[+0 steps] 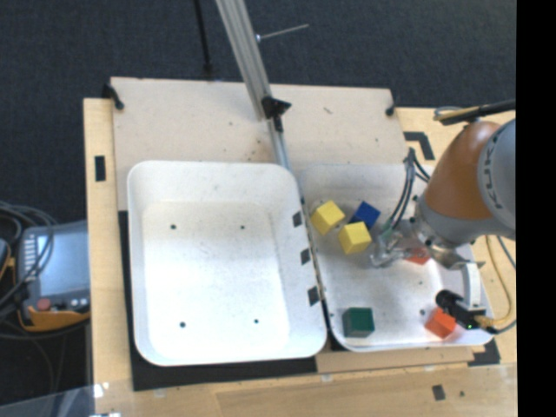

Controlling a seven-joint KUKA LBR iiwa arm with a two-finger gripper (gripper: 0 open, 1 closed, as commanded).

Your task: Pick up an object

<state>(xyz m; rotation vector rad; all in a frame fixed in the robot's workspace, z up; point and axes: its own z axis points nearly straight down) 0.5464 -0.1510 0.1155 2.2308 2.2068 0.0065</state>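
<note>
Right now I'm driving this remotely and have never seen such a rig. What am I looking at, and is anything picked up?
You are looking down at a slant from one fixed camera above a bench. The grey and orange shape at the right is the robot arm, reaching in over the right bin. Its gripper sits low in that bin, beside the nearer yellow cube; whether it is open or shut is too small to tell, and nothing shows clearly held. In the same bin lie a second yellow cube, a blue cube, a green cube and an orange block. The left bin is the other shallow white tray. The slanted metal pole looks like part of the stand.
</note>
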